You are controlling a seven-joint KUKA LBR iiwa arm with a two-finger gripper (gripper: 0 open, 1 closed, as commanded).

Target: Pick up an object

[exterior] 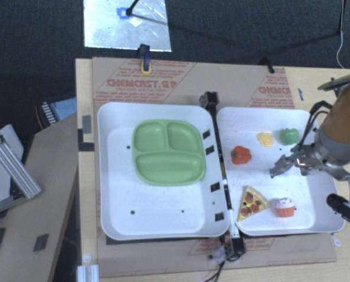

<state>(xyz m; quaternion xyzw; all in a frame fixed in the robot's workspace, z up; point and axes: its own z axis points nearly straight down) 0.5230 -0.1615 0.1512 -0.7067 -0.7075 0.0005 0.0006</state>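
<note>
Overhead slanted view of a bench w/ two shallow white bins side by side on cardboard printed "CHEMCAST". The left bin [113,216] held a pale green divided plate [167,153], three compartments: two small ones at the far side, one long one nearer the camera.

The right bin [316,216] held five small toy foods. Near its left wall, approx. mid-depth, sat a red bell pepper [241,155], squat and glossy w/ a dark top. At the far side lay a small yellow item [265,138], rounded, too small to identify, and just beside it to the right a green pepper-like piece [289,136]. Along the near edge lay a pizza slice [252,203], a tan wedge w/ red pepperoni dots, point toward the bin divider. Just right of it stood a cupcake [285,207], orange-red cup w/ white frosting, close to the slice but apart from it.

The grey arm came in from the right w/ its orange band at the frame edge. The gripper [278,169] hovered over the middle of the right bin, between the peppers and the pizza, pointing left. Its grey fingers appeared spread apart w/ nothing between them; no food touched it.
</note>
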